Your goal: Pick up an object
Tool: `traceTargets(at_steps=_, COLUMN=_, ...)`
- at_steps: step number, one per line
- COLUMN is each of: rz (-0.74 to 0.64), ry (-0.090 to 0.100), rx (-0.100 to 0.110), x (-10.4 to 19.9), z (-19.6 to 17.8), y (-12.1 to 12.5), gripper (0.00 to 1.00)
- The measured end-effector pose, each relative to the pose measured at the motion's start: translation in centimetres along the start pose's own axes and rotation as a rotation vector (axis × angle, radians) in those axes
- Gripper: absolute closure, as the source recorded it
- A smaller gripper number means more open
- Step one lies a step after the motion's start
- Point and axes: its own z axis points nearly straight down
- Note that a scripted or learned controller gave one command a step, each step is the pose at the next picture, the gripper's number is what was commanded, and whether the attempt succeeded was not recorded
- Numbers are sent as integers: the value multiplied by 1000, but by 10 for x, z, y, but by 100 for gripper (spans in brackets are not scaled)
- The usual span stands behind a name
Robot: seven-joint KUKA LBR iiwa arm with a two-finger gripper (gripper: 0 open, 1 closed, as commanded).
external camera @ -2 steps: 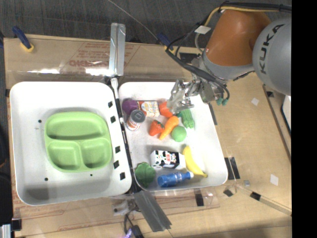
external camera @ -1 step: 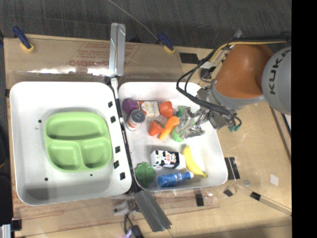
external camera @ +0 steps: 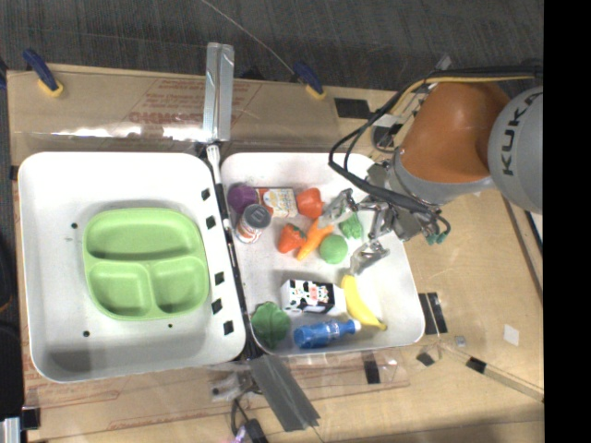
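Spread open over the right bin (external camera: 406, 314), the pincer (external camera: 355, 231) hung with one finger (external camera: 338, 205) up near a green round toy (external camera: 333, 249) and the other finger (external camera: 368, 256) lower, just above a banana (external camera: 361, 304); nothing sat between them. Beside the green toy lay an orange carrot (external camera: 314, 238), with an orange pepper-like piece (external camera: 290, 238) and a red-orange piece (external camera: 309, 201) close by. Farther left were a purple item (external camera: 242, 196) and a small can (external camera: 251, 221). A black-and-white cow-patterned carton (external camera: 307, 294) lay near the bin's front, next to a blue bottle (external camera: 325, 331) and a dark green leafy toy (external camera: 270, 321). In the left bin (external camera: 46, 247) rested a green divided tray (external camera: 145, 262). Both bins stood on the cardboard-covered table (external camera: 480, 321).
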Motion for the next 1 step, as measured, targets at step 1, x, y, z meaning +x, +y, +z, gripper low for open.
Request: traceTargets(at_steps=1, rz=-64, ry=-5, rx=3, x=-24, z=63, y=23, gripper=0)
